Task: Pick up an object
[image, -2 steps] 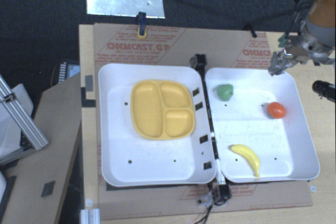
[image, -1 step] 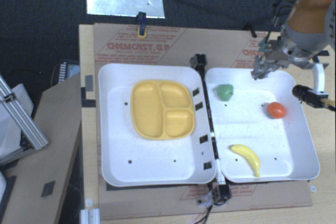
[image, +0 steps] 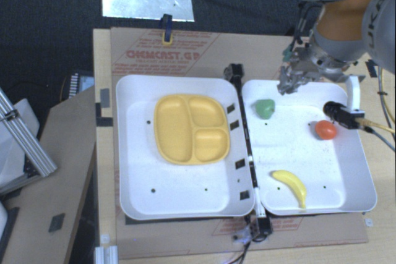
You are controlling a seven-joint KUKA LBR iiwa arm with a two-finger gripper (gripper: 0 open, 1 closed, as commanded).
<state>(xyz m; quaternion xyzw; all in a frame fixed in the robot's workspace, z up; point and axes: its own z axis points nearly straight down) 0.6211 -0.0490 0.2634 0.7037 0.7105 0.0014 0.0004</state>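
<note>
**Pick not yet made**

The pincer (image: 288, 85) hung over the right bin (image: 346, 188) at its twelve o'clock rim; its state could not be told. Nothing was lifted: green object (image: 265, 108) just beside it, tomato (image: 325, 129) and banana (image: 291, 185) lay untouched.

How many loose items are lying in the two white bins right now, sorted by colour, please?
Yellow: 2, the divided plate in the left bin and the banana in the right bin
Green: 1, the green item in the right bin
Orange-red: 1, the round item in the right bin
Total: 4
</note>
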